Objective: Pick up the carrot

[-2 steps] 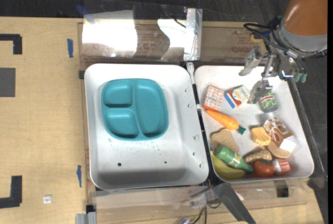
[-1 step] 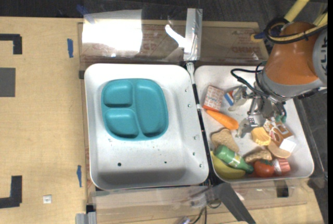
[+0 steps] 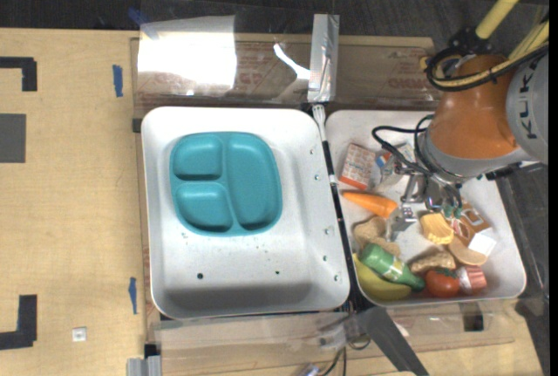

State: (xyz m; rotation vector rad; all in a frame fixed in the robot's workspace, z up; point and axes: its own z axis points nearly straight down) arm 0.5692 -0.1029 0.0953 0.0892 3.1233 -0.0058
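Observation:
The carrot (image 3: 370,202) lies flat in the right bin (image 3: 511,276), near its left wall, with its narrow tip pointing left. My gripper (image 3: 404,210) hangs low over the bin, right at the carrot's thick right end. The view does not show whether it touches the carrot. The orange wrist band (image 3: 469,123) sits above and to the right of it.
The left bin (image 3: 166,278) holds a teal divided plate (image 3: 227,181). Crowded around the gripper in the right bin are a small packet (image 3: 357,163), a yellow wedge (image 3: 436,229), a green vegetable (image 3: 389,265), a banana (image 3: 382,286), a red tomato (image 3: 443,283) and bread pieces (image 3: 431,261).

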